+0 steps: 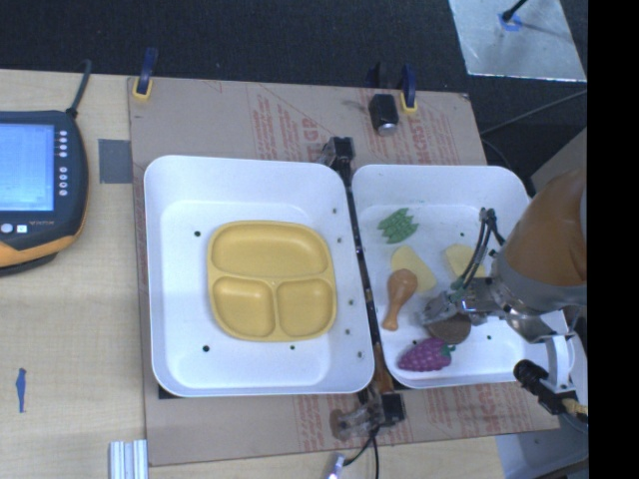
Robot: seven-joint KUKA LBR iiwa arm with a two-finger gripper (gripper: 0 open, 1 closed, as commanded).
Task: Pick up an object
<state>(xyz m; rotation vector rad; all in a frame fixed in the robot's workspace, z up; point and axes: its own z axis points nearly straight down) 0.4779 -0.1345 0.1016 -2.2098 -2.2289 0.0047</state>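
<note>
- Nearest the front edge of the right bin [504,183] lies the purple grape bunch [426,354], close to the bin's front wall; we should treat it as a likely target, since the end effector [451,315] hangs just behind it, over a small brown piece [451,331].
- We cannot tell from this slanted view whether the end effector is spread or pressed together, and nothing shows between its tips, so we judge that nothing is held yet.
- For a clean pick we would centre over one item before descending; the grapes, the brown piece and the drumstick [399,295] lie close together, and a descent between them could nudge one aside.
- Further back sit two yellow wedges [411,266] and, toward the bin's far edge, a green leafy piece [397,225], which stands more apart and looks easier to isolate.
- The left bin [165,267] carries a yellow divided plate [272,278].
</note>
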